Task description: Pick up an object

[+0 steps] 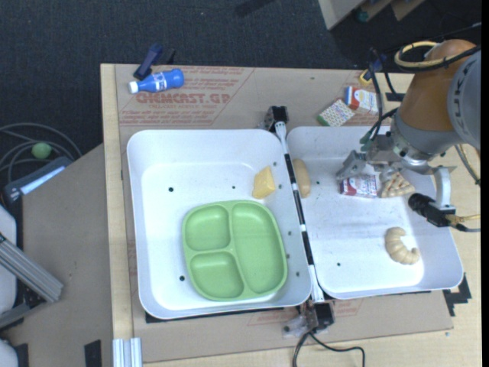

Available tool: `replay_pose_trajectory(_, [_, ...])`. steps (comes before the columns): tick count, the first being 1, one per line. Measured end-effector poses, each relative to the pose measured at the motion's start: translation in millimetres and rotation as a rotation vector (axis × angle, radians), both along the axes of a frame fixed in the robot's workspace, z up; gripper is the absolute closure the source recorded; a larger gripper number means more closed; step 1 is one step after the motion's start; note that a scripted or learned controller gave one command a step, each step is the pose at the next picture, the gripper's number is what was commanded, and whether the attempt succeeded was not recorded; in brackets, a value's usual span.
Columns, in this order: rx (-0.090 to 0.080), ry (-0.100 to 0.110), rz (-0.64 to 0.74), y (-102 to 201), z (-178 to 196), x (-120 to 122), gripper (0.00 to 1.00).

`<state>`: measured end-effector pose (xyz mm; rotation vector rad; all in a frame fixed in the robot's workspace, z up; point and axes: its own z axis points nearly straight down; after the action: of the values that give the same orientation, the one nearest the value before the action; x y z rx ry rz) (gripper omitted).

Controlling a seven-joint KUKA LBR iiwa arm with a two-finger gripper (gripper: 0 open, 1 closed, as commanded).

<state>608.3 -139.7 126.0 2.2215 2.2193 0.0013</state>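
Faintly, bench cardboard (191,90) reads "CHEMCAST"

This looks like a robotics lab. A grey and orange robot arm (432,98) works over two white bins (153,197) on a cardboard-covered bench (229,90), with loose cables (19,155) on dark carpet (114,14).

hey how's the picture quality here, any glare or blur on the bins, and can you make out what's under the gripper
Camera view: lighting is even and soft, with the white bins bright but not blown out; faint shadows sit under the green divided plate and the croissant. Small items are soft: the red-and-white packet under the gripper has unreadable print, and the fingers blur into it.
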Motion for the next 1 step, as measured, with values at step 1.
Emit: replay_pose_trajectory(1, [-0.001, 0.0, 0.001, -10.3, -41.4, 15.7, 0.0])
